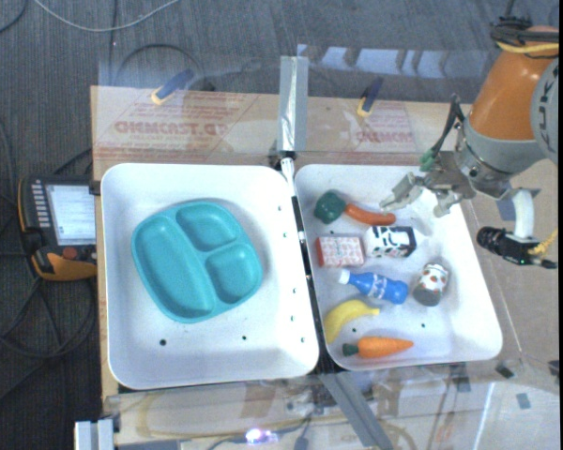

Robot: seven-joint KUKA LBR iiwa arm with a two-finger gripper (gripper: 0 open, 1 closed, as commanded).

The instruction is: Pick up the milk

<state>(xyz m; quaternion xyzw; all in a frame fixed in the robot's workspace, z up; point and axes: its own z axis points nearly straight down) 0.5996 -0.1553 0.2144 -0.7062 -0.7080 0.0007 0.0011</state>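
One gripper (420, 188) is hovering open and empty over the right bin's (483, 322) far edge, the milk (391, 241) lying just nearer, its long axis running left-right.

The arm (521, 92) runs out of the picture at the right edge, so only its orange band and grey wrist can be seen. The gripper (422, 187) is small and blurred, and the set of its fingers cannot be told. The print on the small pink box (341, 249) is too fine to read. The round grey thing (431, 284) is too small to identify.
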